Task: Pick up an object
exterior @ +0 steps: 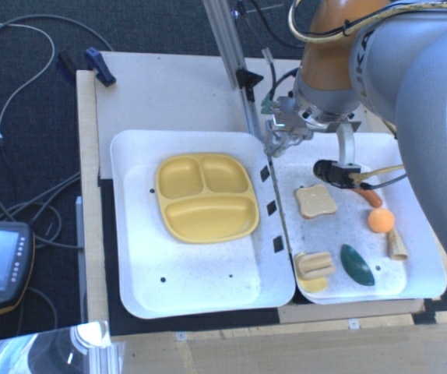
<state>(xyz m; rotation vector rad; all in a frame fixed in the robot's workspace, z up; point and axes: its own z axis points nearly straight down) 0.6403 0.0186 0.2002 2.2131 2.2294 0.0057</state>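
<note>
My gripper [276, 145] hangs low over the far end of the wall between the two bins, at the right bin's far left corner. Nothing shows in its grasp. The right bin [426, 275] holds a slice of toast [315, 201], a small orange stick [370, 197], an orange ball [381, 220], a tan cone-shaped piece [396, 245], a dark green oval [357, 263] and a tan bread block [315, 264] on a yellow piece [311, 284]. The toast lies nearest, a short way in front and to the right of my gripper.
A yellow divided plate [206, 195] lies in the left bin [138, 287]. A metal pole [227, 45] rises behind the bins close to my gripper. A blue clamp [99, 65] sits at the bench's far left corner.
</note>
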